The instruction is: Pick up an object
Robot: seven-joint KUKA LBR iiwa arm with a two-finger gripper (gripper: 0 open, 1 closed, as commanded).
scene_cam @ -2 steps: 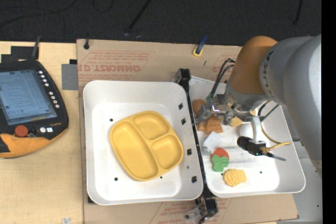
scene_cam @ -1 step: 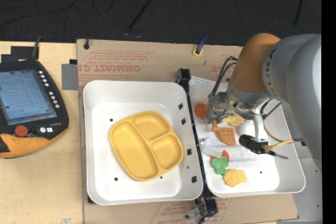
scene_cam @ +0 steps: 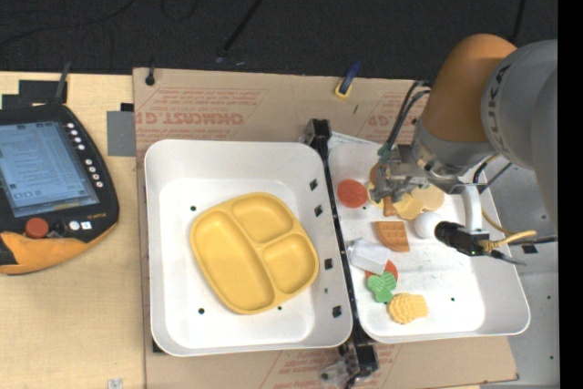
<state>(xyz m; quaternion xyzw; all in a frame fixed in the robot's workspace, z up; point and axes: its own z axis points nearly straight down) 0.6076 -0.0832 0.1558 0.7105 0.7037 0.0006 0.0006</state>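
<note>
Seen from above at a slant, the desk (scene_cam: 91, 287) carries a sheet of cardboard (scene_cam: 237, 105), and on it two shallow white bins sit side by side. The left bin (scene_cam: 173, 168) holds a yellow divided plate (scene_cam: 253, 250), which lies askew near its middle. The right bin (scene_cam: 492, 305) holds a scatter of small toy foods, all in its left half. A red round piece (scene_cam: 352, 192) lies near the wall shared with the other bin. To the right of that come a pale yellow piece (scene_cam: 417, 201) and a white egg (scene_cam: 424, 227), just beside each other. A brown waffle square (scene_cam: 393, 237) lies just left of the egg. Nearer the front there is a white flat block (scene_cam: 367, 258), then a small red piece (scene_cam: 392, 270) touching a green piece (scene_cam: 382, 287), and a yellow corn cob (scene_cam: 407, 309) closest to the front wall. The grey arm (scene_cam: 528, 105) reaches in from the right and bends down over the back of this bin. Its pincer (scene_cam: 390, 187) hangs low between the red round piece and the pale yellow piece, just above the waffle square. Nothing can be seen gripped in it, and I cannot tell whether it is open or closed. A control pendant (scene_cam: 46, 178) with a lit screen rests on the desk, left of the cardboard and well apart from the bins. A blue and yellow clip (scene_cam: 345, 86) sits on the cardboard's far edge.
</note>
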